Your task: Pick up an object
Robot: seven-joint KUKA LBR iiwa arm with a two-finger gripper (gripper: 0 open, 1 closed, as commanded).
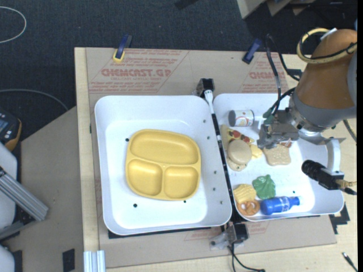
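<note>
My gripper (276, 137) hangs low over the middle of the right bin (323, 208), right at the top edge of a tan bread slice (278, 156). Whether it touches the slice is hidden from view. To its left lie a beige round bun (239, 155) and a pale food piece with red spots (237, 135). A small white can with a red label (242, 118) lies at the bin's back left. Near the front are a green leafy toy (264, 185), a blue bottle (279, 204) on its side and a yellow ridged piece (244, 193).
The left bin (113, 208) holds a yellow divided plate (163, 164) in its middle. A black clip (205, 86) sits at the back where the two bins meet. The arm's orange and grey body (329, 78) looms over the right bin's back right.
</note>
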